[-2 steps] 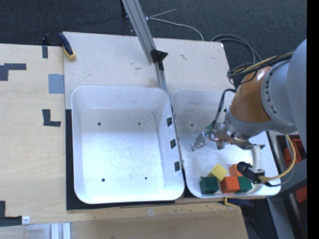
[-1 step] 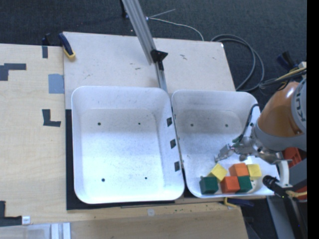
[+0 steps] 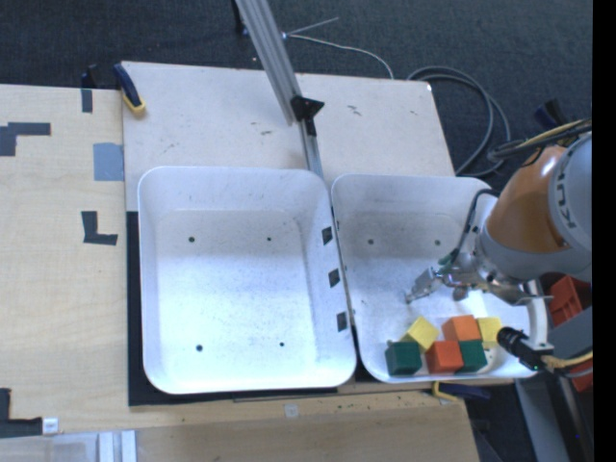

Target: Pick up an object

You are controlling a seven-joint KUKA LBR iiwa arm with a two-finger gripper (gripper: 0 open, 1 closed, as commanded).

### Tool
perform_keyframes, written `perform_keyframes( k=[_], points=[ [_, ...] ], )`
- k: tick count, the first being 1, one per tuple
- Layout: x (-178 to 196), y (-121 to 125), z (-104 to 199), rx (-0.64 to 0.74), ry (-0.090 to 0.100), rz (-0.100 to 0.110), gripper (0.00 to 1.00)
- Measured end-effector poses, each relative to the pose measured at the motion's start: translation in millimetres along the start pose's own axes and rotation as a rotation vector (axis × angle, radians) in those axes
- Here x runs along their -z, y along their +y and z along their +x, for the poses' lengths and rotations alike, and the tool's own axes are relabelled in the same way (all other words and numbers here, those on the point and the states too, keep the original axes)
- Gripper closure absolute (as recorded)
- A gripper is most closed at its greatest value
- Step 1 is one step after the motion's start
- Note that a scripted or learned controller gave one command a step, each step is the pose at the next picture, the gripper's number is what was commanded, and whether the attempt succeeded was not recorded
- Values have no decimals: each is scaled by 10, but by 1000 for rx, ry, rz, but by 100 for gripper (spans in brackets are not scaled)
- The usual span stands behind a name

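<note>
Blocks (image 3: 445, 346) in right bin (image 3: 385, 210)

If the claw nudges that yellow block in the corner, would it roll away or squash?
Probably neither. The yellow block looks flat-faced and rigid, so it should slide, not roll. It appears small and likely light. Packed against the orange block and green block, it may jostle them.

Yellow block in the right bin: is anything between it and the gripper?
Nothing visible. The gripper sits over bare bin floor just above and left of the yellow block, which lies at the cluster's near edge.
</note>
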State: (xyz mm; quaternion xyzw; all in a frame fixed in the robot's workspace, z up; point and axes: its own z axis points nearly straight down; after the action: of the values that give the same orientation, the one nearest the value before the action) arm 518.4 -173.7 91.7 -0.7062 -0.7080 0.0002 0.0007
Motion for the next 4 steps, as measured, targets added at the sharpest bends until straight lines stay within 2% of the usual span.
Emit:
perform_keyframes(
  k=[1,2,3,4],
  points=[
    [0,-7,-5,-2,0,0,0],
    [97,-8,2,0,1,2,100],
    [92,-9,3,-1,1,2,0],
    [-5,473,516,6,2,-2,0]
  ],
)
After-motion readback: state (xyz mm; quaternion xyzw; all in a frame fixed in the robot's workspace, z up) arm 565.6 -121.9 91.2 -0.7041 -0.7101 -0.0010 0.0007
